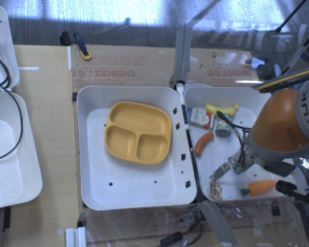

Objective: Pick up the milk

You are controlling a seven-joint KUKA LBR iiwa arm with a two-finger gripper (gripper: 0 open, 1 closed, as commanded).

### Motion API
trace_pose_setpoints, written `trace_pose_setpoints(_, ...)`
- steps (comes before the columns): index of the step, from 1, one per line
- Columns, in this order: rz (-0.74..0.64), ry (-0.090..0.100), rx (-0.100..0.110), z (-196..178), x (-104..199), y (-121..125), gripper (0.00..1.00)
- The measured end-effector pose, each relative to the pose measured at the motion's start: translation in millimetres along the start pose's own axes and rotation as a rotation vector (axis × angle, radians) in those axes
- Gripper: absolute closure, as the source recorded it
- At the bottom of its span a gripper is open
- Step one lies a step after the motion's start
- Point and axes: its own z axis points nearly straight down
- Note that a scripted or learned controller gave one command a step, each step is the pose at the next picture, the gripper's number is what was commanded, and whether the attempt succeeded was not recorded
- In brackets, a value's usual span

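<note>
My arm reaches in from the right and hangs over the right bin (298, 181), wrist bent so the gripper (222, 170) angles down toward the bin floor, which reads to me as a low approach for a grab. The gripper sits near the front of the bin, just above a flat packet (216, 191) and left of the carrot (261, 187); I see nothing between its tips, and how wide it stands I cannot tell. The milk (200, 118), a small carton, lies at the back left of that bin, beside the banana (221, 109) and above the sausage (203, 143). It is well apart from the gripper, up and left. The yellow tray (139, 133) lies in the left bin.
</note>
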Motion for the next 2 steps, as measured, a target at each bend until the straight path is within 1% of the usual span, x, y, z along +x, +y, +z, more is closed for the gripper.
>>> trace_pose_setpoints(1,-0.079,-0.003,-0.002,-52,-41,62,0.0)
trace_pose_setpoints(2,-0.233,-0.004,-0.003,-183,-77,94,0.0)
